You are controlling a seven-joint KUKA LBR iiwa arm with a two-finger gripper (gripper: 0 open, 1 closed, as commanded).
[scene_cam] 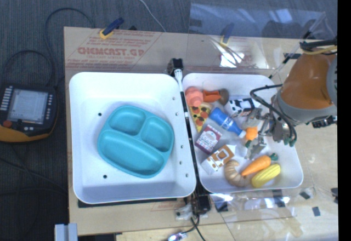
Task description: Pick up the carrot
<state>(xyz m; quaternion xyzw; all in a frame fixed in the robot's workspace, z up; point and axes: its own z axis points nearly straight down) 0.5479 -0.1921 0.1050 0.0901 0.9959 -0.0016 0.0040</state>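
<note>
Even, fairly bright overhead light fills the scene, with soft shadows inside the 2 white bins. Glare streaks the clear plastic sheet near 1 o'clock; small objects look slightly soft.

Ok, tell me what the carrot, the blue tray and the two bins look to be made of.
Carrot: probably moulded plastic; uniform orange, smooth, slight sheen, green stub end.
Blue tray: likely hard plastic; even turquoise, rounded moulded compartments, soft matte glare.
Bins: seemingly thin formed plastic; plain white, rounded corners, smooth walls.
</note>
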